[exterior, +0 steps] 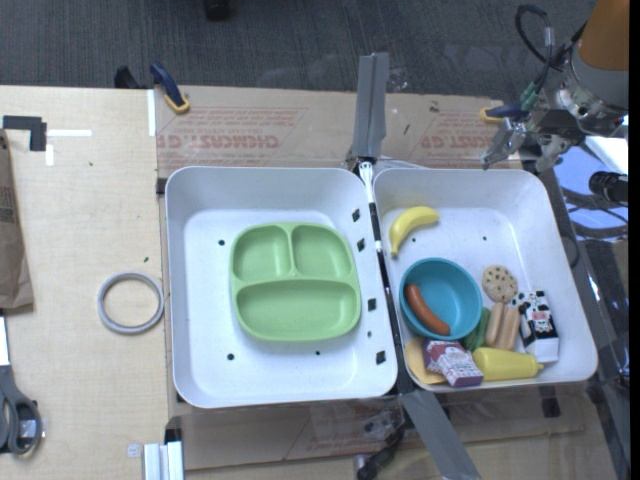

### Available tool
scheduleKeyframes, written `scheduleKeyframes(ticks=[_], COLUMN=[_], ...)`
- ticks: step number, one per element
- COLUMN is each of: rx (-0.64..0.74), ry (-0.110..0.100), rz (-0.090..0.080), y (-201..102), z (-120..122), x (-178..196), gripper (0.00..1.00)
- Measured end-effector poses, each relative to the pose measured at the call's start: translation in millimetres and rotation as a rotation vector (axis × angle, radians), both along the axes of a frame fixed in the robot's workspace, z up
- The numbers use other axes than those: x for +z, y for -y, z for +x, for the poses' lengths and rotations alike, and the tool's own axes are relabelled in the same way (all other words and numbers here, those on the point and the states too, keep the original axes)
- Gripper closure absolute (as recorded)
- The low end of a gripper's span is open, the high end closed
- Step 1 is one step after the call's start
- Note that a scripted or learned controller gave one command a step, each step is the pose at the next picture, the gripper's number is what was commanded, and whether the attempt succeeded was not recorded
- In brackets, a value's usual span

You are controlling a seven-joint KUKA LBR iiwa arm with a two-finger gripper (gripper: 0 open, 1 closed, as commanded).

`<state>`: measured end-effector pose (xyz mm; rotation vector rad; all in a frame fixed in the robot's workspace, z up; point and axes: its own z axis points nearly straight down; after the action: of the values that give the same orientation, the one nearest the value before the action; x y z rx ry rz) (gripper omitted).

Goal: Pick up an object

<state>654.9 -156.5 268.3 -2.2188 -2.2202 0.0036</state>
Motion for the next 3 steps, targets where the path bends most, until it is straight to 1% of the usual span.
scheduleKeyframes(ticks=[1,2,3], rx=[0.024,-0.474,-0.370], ry=[0.000,-0.003,-0.001], rz=[-0.002,-0.003,-0.003], y=[47.7,49.6,21.9], z=[-64.4,-39.9,-5.3], x=[73.3,-60.3,13.4], gripper=[0.00,0.00,0.00])
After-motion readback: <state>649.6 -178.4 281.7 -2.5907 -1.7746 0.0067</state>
